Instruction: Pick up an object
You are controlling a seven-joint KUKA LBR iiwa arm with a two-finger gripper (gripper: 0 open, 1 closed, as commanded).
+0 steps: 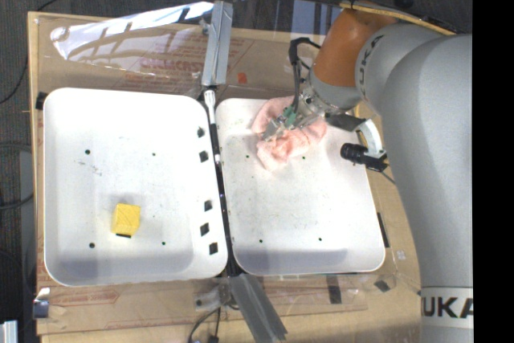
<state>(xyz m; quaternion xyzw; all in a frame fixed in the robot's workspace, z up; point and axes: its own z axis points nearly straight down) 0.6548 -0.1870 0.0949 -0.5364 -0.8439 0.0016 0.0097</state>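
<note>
Reaching in from the right, the arm (418,124) leans over the right bin (305,245), wrist bent steeply so the gripper (289,119) meets the pink cloth (283,139) from above; the cloth lies crumpled near that bin's far wall, touching the gripper; grip state cannot be told; a yellow block (126,219) sits in the left bin (96,132), well apart.

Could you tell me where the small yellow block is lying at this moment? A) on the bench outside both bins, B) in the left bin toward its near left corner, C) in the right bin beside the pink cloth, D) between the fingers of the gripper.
B: the yellow block lies alone on the floor of the left bin, toward its near left corner, well apart from the pink cloth in the right bin.
</note>
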